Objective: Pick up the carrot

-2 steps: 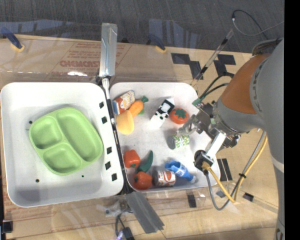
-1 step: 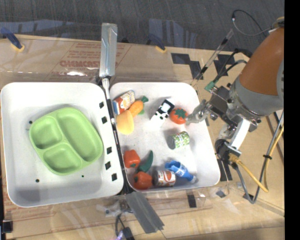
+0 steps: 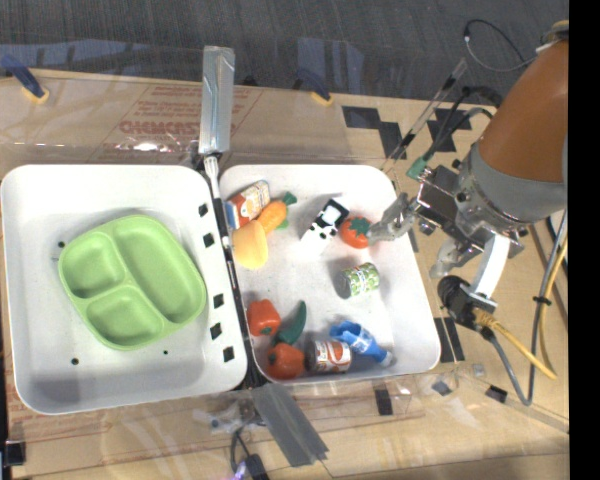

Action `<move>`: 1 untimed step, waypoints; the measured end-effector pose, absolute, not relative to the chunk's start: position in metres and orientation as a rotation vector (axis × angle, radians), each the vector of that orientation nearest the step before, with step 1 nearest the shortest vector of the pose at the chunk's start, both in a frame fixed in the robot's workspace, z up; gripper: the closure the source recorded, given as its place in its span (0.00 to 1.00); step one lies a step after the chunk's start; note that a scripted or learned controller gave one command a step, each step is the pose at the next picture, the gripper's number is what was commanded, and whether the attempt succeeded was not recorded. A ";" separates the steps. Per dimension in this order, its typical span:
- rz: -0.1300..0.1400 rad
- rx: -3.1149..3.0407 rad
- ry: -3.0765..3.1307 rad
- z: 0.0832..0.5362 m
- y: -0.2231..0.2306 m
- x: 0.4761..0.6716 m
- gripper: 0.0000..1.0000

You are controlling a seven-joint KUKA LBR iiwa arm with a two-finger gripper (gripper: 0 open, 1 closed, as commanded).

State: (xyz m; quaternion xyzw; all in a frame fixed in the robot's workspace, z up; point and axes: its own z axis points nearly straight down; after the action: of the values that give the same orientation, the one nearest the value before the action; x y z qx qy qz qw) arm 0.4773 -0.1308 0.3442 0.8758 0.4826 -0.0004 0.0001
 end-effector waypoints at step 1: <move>-0.010 2.962 1.063 0.271 -0.172 0.491 0.00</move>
State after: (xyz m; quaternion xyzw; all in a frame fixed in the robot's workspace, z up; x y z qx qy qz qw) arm 0.4907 -0.1716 0.2711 0.9412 0.3378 -0.0032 -0.0028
